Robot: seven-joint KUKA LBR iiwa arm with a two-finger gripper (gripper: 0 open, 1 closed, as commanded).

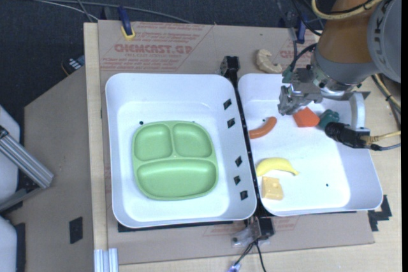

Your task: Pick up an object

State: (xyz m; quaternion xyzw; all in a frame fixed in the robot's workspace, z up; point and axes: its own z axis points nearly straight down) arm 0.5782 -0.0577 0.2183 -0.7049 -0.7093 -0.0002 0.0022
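hovering claw (290, 100) beside orange block (306, 117).

End effector (291, 103) hangs over right bin (357, 191) beside orange block (306, 117).

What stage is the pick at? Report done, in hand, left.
Done: nothing looks lifted; the hot dog, banana, cheese and orange block all lie in the right bin.
In hand: the gripper hangs low over that bin, just left of the orange block.
Left: the grasp and the lift.
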